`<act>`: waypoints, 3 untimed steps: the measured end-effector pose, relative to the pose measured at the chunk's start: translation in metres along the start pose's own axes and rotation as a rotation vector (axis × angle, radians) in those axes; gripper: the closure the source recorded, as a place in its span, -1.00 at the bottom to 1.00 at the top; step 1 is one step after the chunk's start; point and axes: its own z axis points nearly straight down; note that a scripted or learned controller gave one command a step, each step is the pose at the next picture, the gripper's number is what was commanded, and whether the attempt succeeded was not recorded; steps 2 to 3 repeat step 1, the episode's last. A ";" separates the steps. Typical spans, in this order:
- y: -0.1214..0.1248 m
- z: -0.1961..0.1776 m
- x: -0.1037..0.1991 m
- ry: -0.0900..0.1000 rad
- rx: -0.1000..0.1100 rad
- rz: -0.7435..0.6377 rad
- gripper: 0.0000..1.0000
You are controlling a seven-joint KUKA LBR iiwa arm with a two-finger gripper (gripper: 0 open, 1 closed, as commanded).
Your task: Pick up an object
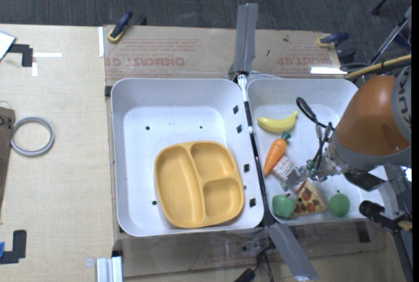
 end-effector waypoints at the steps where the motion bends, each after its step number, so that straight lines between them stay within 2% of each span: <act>1: -0.009 0.018 -0.024 0.001 0.002 0.027 -1.00; 3: -0.009 0.018 -0.024 0.001 0.002 0.027 -1.00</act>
